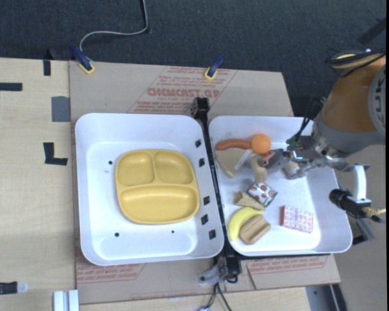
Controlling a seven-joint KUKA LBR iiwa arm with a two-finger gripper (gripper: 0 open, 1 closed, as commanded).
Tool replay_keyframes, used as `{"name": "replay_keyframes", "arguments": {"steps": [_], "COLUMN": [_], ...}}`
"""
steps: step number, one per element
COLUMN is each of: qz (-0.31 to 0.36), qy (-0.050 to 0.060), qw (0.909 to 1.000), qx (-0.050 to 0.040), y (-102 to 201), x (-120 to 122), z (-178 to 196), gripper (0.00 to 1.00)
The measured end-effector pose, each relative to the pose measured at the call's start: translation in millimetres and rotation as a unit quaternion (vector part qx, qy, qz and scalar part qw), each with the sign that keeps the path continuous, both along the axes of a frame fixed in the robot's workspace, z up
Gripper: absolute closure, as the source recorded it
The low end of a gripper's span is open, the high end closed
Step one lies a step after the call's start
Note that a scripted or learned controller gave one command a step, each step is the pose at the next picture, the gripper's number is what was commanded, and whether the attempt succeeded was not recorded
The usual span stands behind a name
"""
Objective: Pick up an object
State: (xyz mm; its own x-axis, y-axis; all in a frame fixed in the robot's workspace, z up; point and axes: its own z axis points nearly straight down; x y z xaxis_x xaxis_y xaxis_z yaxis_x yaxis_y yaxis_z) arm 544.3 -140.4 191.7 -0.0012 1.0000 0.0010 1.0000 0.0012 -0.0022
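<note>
Camera view: the gripper point(277, 161) hangs low in the right bin point(330, 238), and whether it holds anything cannot be told. An orange ball point(261, 142) lies just beside it, up-left, near a hot dog point(232, 144).

Red print on the cardboard sheet point(181, 86) under the bins reads "CHEMCAST GP", upside-down from the camera; smaller red lines around it are too blurred to read. The small packet point(262, 192) and red-patterned card point(297, 219) carry markings too small to make out
</note>
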Motion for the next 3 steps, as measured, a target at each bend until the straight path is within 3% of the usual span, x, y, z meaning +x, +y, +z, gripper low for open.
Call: {"name": "replay_keyframes", "arguments": {"steps": [1, 2, 3], "qz": [0.000, -0.001, -0.001], "qy": [-0.002, -0.003, -0.003], "qw": [1.0000, 1.0000, 1.0000], "qx": [0.0000, -0.0018, -0.0017], "y": [20.4, 18.6, 18.7], "x": [-18.6, -18.4, -18.5], "z": [-105.6, -95.9, -96.0], "gripper": [0.00, 1.00, 0.00]}}
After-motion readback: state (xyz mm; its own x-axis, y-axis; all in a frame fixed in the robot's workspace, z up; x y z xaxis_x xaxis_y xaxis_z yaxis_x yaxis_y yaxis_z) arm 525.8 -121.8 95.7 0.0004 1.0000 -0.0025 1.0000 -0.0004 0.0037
